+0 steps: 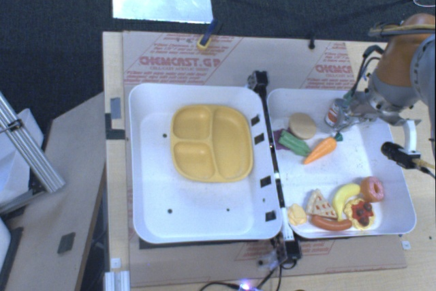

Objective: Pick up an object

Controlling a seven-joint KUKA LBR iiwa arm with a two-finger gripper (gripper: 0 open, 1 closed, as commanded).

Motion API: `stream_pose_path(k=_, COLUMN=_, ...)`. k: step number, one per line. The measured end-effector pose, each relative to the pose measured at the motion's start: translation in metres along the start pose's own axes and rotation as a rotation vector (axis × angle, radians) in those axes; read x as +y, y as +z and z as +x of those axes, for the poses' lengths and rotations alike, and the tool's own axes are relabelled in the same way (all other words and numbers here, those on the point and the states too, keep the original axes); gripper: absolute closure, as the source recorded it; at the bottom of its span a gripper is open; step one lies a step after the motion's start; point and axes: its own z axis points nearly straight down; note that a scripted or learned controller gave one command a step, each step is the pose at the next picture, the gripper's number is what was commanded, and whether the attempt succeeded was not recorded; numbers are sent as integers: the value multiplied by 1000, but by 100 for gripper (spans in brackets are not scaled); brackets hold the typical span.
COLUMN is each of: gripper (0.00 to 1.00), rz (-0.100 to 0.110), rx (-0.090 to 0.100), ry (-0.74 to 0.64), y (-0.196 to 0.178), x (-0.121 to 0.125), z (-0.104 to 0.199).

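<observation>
Logged toy carrot (320, 150) as reference: orange, lying slantwise on the floor of the right bin (379, 136), leafy end towards upper right.

Found gripper (338, 115) just up and right of the carrot's leafy end, low over the bin floor, with the orange-banded arm (398, 75) running off further up and right. Could not resolve whether gripper is spread or closed; too small and blurred. Saw nothing lifted clear of the bin.

Noted candidate objects, all resting in the right bin:
- green vegetable (293, 143) just left of the carrot, touching or nearly touching its tip
- tan bun (302, 125) up and left of the carrot, just above the green vegetable
- banana (345, 195) below and right of the carrot, well apart from it
- pink donut (372, 189) further right of the carrot, beside the banana
- pizza slice (317, 203) directly below the carrot
- sausage (330, 222) lower yet, beneath the pizza slice
- yellow cheese piece (297, 215) below and left of the carrot, by the bin's corner

Recorded yellow divided plate (211, 143) far left of the carrot, flat in the left bin (146, 174)
</observation>
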Motion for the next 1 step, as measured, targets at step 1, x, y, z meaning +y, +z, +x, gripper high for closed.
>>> stream_pose_path(k=1, gripper=100, rz=-15, rx=-3, ry=5, y=-52, x=4, z=-10)
